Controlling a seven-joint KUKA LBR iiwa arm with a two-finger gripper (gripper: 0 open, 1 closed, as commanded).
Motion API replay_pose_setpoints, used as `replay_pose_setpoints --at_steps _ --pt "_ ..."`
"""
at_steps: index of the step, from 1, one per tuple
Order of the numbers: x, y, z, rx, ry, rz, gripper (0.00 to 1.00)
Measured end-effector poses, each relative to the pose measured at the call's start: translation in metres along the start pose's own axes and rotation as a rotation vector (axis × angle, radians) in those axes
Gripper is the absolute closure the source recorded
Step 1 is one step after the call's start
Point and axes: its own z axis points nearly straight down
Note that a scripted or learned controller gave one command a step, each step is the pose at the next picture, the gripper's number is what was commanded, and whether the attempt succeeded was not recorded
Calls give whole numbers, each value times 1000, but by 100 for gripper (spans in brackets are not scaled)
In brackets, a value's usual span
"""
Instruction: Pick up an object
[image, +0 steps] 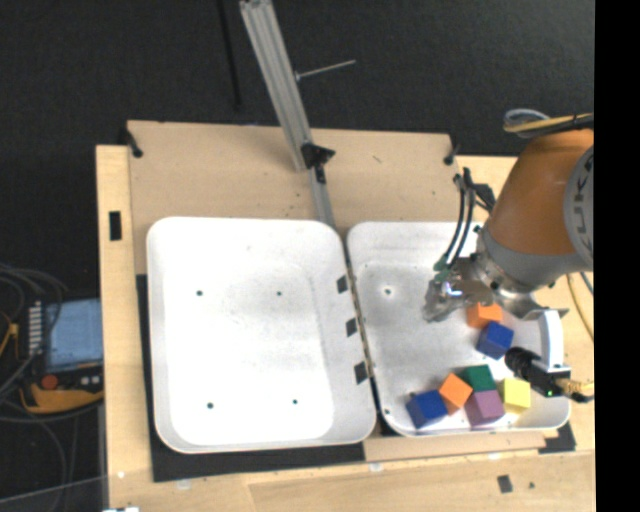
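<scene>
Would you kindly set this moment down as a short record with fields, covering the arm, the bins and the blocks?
arm: grey with orange band, reaching in from the right over the right bin
gripper: low above the right bin's floor, left of the orange block; nothing seen in it
right bin: holds all the blocks
blocks by gripper: orange block, blue block
blocks at near edge: blue, orange, green, purple, yellow
left bin: white, beside the right bin

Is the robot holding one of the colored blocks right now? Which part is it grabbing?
It cannot be told. The gripper hangs over bare floor of the right bin, beside an orange block; too blurred to see anything in it.
</scene>
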Motion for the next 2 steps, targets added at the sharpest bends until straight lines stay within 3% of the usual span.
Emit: replay_pose_setpoints --at_steps 1,2 --pt "-1 1 -18 4 1 -1 100" --pt "51 7 -18 6 2 -4 100"
